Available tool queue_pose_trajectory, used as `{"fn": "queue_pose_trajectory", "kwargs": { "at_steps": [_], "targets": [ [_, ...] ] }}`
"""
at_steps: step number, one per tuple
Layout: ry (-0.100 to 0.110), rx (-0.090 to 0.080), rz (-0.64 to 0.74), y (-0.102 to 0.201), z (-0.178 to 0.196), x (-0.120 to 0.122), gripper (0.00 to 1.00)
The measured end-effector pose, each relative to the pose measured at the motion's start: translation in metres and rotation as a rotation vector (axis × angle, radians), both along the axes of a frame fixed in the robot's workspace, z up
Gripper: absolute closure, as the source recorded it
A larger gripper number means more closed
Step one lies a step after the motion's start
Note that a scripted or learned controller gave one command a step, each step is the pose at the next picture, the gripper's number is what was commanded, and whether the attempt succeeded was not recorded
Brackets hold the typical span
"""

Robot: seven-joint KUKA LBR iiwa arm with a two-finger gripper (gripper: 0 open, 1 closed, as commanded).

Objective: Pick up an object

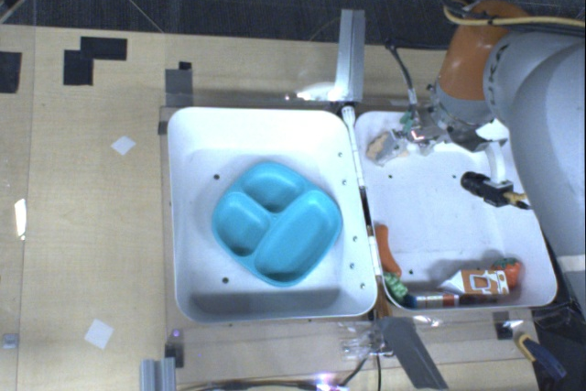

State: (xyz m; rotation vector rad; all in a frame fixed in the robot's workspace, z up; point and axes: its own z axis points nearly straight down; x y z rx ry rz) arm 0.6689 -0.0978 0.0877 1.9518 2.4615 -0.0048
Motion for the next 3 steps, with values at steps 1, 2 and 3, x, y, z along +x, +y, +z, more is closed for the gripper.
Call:
{"fn": "queue_pose_trajectory", "kwargs": {
  "at_steps": [1,2,3],
  "targets": [
    [-0.01,0.002,0.087,0.076,0.1,0.002,0.0],
    [-0.007,0.001,0.044,-0.038,0.087,-0.026,0.0],
    [-0.009,0.001,-0.012,-0.046,0.125,0.002,0.0]
  ]
}}
